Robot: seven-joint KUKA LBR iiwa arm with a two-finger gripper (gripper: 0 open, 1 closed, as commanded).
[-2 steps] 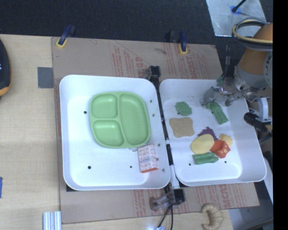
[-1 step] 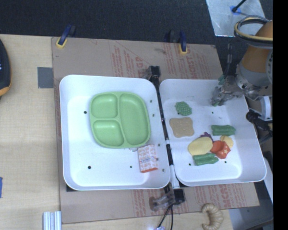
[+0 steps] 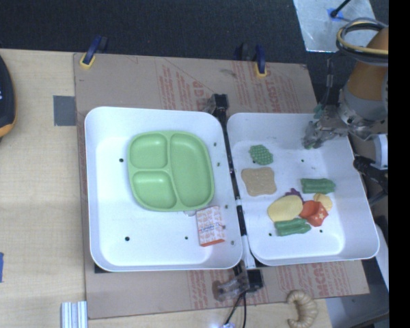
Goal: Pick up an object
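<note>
The gripper hovers at the right bin's upper edge; its grasp cannot be judged. Centre over the green pickle, apart from the clustered pieces, then descend.

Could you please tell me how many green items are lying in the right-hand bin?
3: a knobbly round green piece at upper left, a green oblong piece at right, and a green pod-shaped piece at the bottom. More may be hidden.
</note>
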